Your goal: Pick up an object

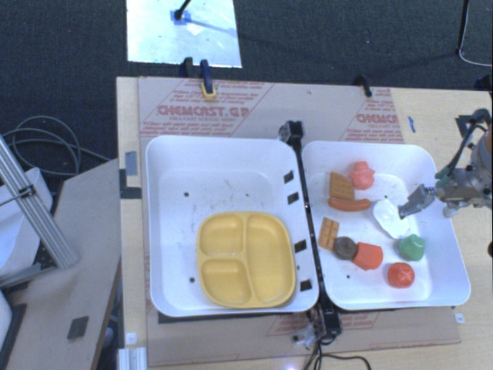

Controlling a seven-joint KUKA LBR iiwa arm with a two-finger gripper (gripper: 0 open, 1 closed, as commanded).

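Observation:
The right bin (pixel 443 284) holds several toy foods. A pink piece (pixel 361 175) and an orange waffle square (pixel 341 185) lie at the back, with a sausage (pixel 349 203) just in front of them. Nearer the front are a small waffle (pixel 329 233), a brown lump (pixel 344 247), a red-orange block (pixel 369 256), a green piece (pixel 411 247) and a red tomato (pixel 400 274). A white piece (pixel 389 219) lies mid-bin. My gripper (pixel 410 205) reaches in from the right, low over the white piece's right end, with nothing seen in its hold.
The left bin (pixel 177 176) carries a yellow divided plate (pixel 246 258) toward its front. A black hinge strip (pixel 304 222) runs between the bins. Cardboard (pixel 231 110) lies under both, and a metal post (pixel 35 214) leans at the far left.

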